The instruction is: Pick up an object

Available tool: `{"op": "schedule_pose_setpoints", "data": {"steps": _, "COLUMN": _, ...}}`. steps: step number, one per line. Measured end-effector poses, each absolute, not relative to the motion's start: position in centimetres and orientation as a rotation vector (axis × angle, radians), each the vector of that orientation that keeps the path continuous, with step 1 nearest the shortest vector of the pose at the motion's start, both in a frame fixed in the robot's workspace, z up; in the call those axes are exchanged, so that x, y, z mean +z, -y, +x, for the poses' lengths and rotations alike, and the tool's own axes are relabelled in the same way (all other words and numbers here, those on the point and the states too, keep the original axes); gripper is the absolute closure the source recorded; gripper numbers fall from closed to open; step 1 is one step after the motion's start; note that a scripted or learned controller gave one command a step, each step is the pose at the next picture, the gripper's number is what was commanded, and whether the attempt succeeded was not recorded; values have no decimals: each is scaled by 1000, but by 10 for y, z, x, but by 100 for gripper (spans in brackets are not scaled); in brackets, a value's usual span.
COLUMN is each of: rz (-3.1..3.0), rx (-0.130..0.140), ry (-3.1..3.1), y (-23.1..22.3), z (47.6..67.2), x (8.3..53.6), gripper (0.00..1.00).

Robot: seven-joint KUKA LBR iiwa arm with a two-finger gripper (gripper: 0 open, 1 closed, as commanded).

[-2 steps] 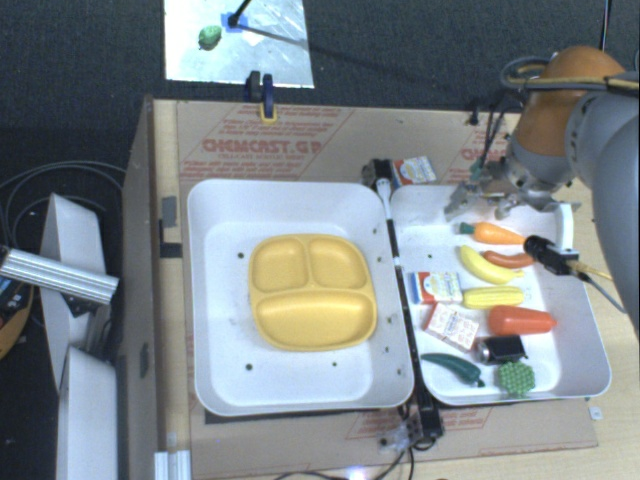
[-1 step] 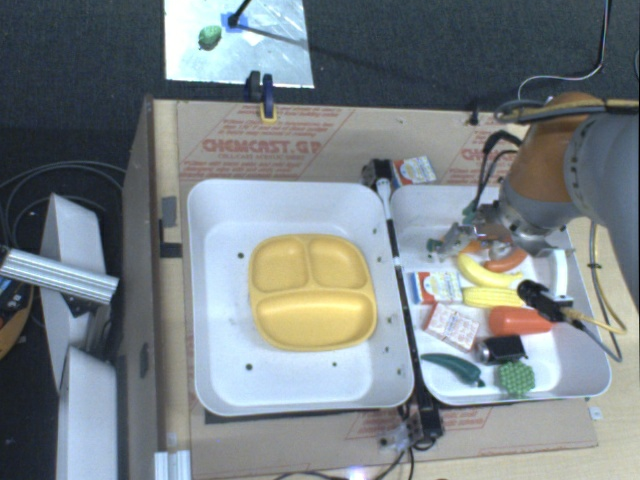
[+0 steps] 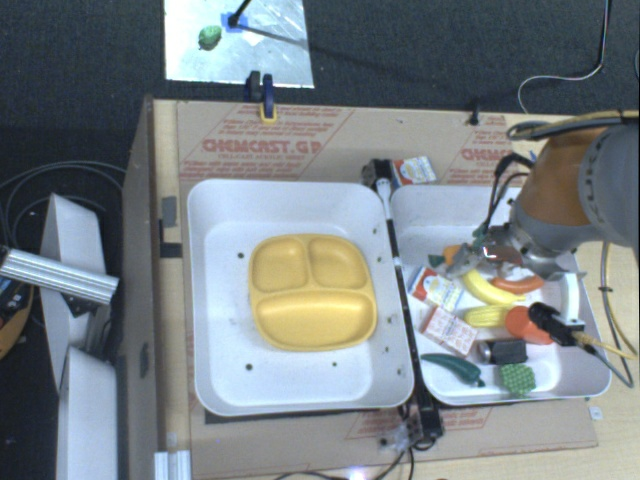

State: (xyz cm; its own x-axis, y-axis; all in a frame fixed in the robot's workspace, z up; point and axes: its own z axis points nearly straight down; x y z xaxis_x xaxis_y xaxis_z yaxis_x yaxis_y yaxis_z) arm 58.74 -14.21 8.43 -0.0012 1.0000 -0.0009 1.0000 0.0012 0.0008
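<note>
Banana (image 3: 487, 288): lies among toys in right bin (image 3: 440, 208), under gripper (image 3: 487, 254) lowered for picking; gripper's state cannot be told.

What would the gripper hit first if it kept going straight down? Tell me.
Most likely the banana. The gripper sits over the right bin, just above the banana's upper end, with a small orange piece beside it. Depth is hard to judge from this slanted view.
</note>
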Motion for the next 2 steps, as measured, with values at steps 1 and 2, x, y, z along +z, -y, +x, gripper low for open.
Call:
{"op": "schedule_pose_setpoints", "data": {"steps": 1, "rz": 2217, "rx": 3, "ry": -2222, "y": 142, "z": 589, "x": 95, "gripper": 100}}
{"op": "schedule_pose_setpoints", "data": {"steps": 2, "rz": 2213, "rx": 8, "ry": -2224, "y": 69, "z": 649, "x": 186, "gripper": 100}}
